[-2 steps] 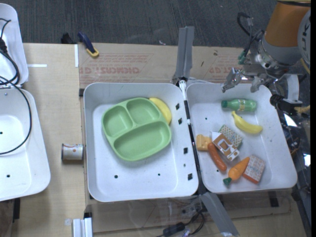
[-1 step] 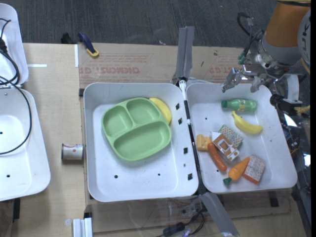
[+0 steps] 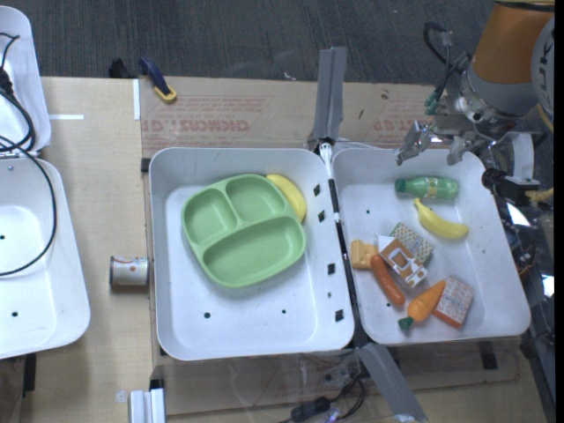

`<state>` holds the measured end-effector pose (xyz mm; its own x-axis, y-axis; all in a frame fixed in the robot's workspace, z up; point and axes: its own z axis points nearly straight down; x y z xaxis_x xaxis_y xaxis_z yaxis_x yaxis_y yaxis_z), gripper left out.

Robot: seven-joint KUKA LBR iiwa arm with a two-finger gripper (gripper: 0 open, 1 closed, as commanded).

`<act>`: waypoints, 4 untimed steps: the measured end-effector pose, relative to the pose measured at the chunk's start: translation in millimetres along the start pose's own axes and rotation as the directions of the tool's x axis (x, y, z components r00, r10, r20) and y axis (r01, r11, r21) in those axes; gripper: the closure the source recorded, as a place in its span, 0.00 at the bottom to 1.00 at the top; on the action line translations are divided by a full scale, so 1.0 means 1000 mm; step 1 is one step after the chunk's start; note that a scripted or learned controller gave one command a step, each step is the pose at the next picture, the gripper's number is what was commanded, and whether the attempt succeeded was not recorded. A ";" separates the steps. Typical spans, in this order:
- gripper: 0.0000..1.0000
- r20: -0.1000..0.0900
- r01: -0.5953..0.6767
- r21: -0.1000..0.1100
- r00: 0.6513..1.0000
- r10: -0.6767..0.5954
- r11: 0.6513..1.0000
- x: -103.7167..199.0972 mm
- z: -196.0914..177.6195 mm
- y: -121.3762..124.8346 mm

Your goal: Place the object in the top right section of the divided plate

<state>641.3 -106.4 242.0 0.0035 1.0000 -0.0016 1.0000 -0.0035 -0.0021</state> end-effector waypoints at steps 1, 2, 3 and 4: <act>0.00 0.000 0.000 0.000 1.000 0.000 1.000 0.000 0.000 0.000; 0.00 0.000 0.000 0.000 1.000 0.000 1.000 0.000 0.000 0.000; 0.00 0.000 0.000 0.000 1.000 0.000 1.000 0.000 0.000 0.000; 0.00 0.000 0.000 0.000 1.000 0.000 1.000 0.000 0.000 0.000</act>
<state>641.3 -106.4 242.0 0.0035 1.0000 -0.0016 1.0000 -0.0035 -0.0021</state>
